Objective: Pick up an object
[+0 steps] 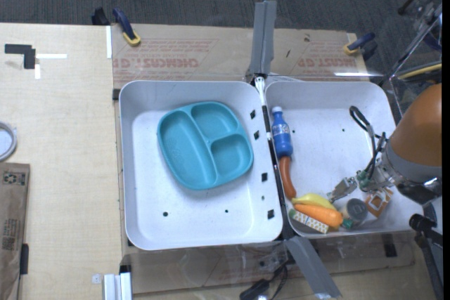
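Orange carrot (325, 213) and yellow banana (309, 200) sit just left of your gripper (349, 186), which hangs low over the right bin (320, 116) off the grey arm (415, 144) leaning in from the right, though I can't tell its grip state.

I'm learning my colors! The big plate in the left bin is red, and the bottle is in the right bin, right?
Not quite. The plate in the left bin is blue, not red, as the camera view shows. The bottle is in the right bin.
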